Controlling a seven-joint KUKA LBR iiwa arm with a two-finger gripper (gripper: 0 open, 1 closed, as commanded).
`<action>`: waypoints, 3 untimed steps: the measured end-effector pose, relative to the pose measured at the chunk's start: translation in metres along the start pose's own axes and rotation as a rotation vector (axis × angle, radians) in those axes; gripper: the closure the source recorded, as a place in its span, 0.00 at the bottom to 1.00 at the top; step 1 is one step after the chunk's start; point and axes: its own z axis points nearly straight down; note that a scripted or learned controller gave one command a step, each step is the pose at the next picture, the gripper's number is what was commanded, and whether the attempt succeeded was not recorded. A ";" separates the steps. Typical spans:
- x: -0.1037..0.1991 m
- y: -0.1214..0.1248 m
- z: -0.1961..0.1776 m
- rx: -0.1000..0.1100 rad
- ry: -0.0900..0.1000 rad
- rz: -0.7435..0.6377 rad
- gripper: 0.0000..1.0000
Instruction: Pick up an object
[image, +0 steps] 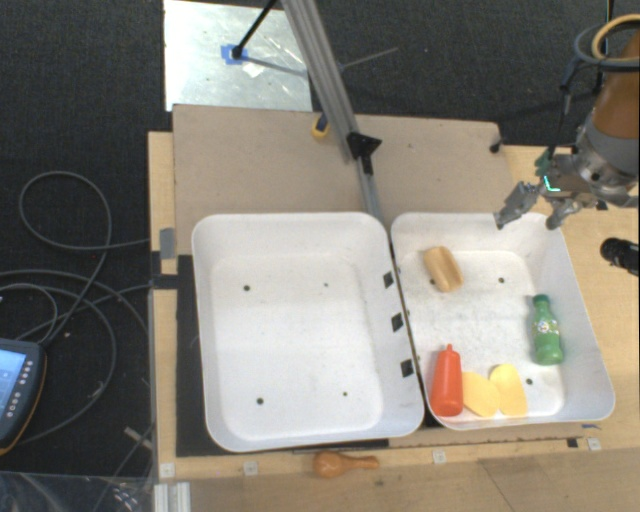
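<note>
The right bin (570, 285) holds a tan bread roll (442, 268) near its back left, a green bottle (546, 329) at its right side, a red bottle (447, 381) at the front, and two yellow pieces (495, 392) beside the red bottle. My gripper (533, 211) hangs over the back right corner of that bin, open, its two fingers spread apart with nothing between them. It is well above and behind the green bottle.
The left bin (215, 240) adjoins the right one. A metal pole (335, 85) slants across the brown board behind the bins. A tan wooden piece (343, 463) lies on the bench in front. Cables and a tablet (15, 385) lie on the dark floor at left.
</note>
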 end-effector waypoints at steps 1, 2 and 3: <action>0.000 0.001 -0.002 -0.003 -0.002 -0.002 0.00; -0.008 0.005 0.045 0.000 -0.001 0.003 0.00; -0.013 -0.005 0.097 0.001 0.000 0.004 0.00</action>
